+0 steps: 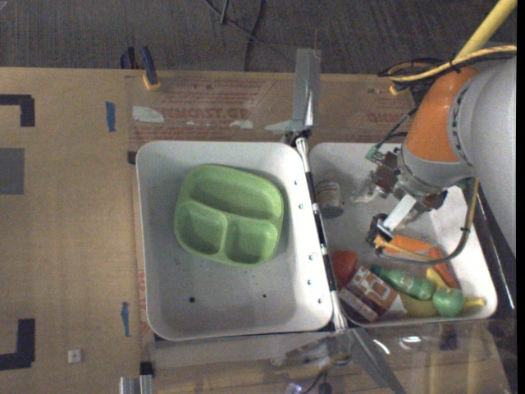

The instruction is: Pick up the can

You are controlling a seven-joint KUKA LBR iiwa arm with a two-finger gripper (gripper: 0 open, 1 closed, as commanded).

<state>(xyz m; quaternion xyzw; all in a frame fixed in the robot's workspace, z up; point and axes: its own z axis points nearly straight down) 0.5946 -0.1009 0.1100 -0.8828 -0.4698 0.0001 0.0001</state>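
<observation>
Well left of the small grey metal can (330,197), we see a green compartmented plastic plate (230,214) in the left shallow white bin (156,245). The can sits in the right white bin (349,161), just beside its left wall. Right of the can hang the jaws, apart from it; we cannot tell whether they are open or closed.

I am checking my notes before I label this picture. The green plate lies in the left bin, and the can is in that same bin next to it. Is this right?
Not quite. The can is in the right bin, close to its left wall, not in the left bin. The green plate does lie in the left bin. The camera view shows this.
</observation>
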